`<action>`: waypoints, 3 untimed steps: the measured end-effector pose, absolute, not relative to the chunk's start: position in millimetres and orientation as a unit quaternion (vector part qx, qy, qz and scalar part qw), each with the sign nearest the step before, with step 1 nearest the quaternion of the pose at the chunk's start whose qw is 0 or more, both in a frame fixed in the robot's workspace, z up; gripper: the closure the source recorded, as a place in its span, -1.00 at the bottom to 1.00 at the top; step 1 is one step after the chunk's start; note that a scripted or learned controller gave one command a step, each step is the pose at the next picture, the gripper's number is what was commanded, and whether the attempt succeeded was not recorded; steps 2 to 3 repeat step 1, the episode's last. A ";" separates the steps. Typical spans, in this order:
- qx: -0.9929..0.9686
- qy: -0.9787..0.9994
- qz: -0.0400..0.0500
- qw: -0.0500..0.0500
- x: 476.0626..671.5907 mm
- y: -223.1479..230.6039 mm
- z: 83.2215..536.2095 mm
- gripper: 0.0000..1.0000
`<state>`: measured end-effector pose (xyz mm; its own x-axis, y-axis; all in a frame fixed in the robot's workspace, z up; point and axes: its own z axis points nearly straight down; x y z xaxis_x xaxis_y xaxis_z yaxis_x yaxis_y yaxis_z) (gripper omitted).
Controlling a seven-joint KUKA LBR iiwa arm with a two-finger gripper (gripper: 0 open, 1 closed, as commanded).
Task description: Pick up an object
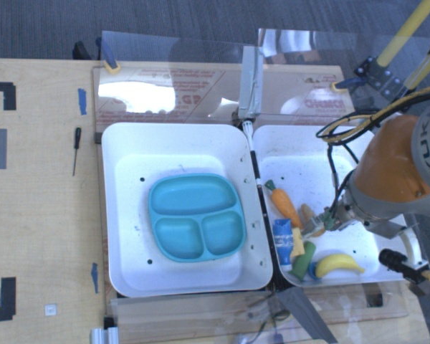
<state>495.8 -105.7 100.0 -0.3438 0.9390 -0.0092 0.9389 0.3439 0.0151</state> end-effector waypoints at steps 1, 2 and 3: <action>0.579 0.815 0.004 0.004 502.4 -29.3 245.4 1.00; 0.579 0.815 0.004 0.004 502.4 -29.3 245.4 1.00; 0.579 0.815 0.004 0.004 502.4 -29.3 245.4 1.00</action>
